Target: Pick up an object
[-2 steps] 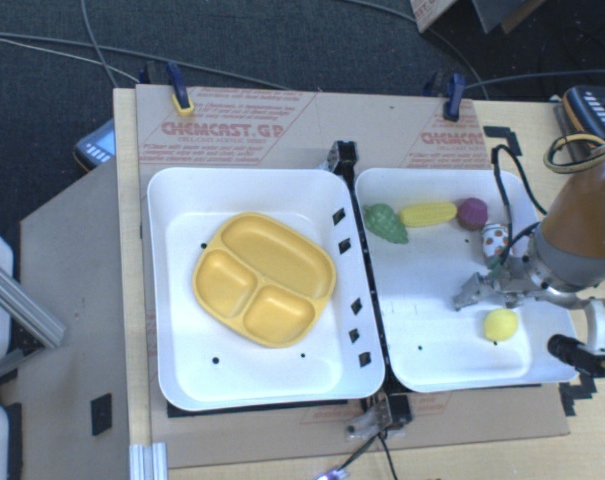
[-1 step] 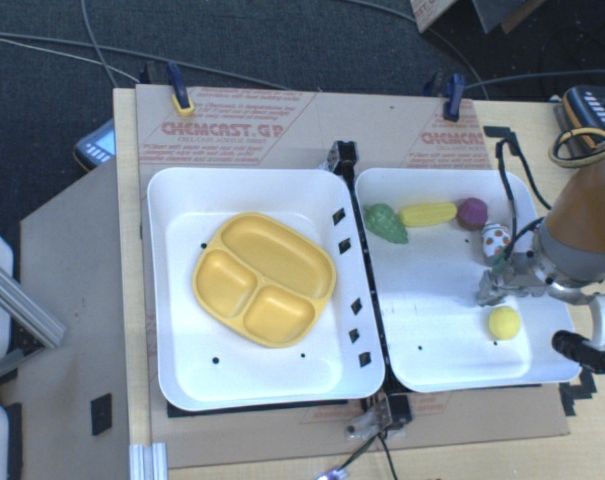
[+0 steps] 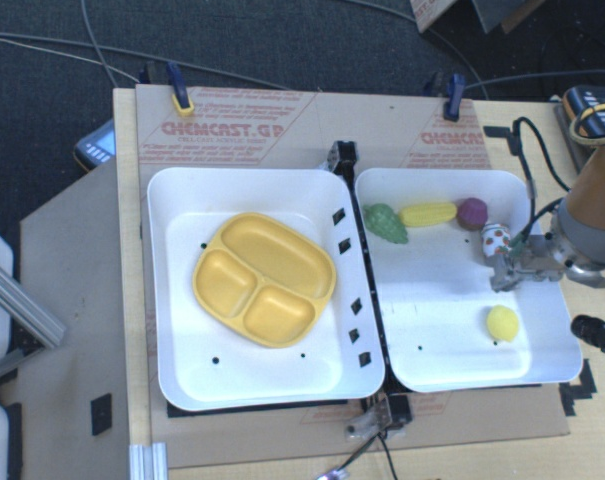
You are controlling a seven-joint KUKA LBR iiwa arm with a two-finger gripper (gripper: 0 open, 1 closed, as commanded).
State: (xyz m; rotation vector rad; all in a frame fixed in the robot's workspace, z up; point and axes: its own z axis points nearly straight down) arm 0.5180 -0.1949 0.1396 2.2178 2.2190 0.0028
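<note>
The gripper (image 3: 504, 268) hangs low over the right bin (image 3: 432, 363), by its right wall, with a small white spotted toy (image 3: 494, 237) just beside it; whether it is wide or narrow I cannot tell. A yellow ball (image 3: 502, 322) lies below it, and a green toy (image 3: 386, 222), a yellow cob (image 3: 427, 214) and a purple ball (image 3: 471, 212) line the far wall. The left bin (image 3: 172, 268) holds a yellow tray (image 3: 264, 279)

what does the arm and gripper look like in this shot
The arm is a thick grey cylinder with an orange band above the wrist. The gripper is a small metallic grey assembly with green wiring on it. A black cable loops beside the arm.
</note>
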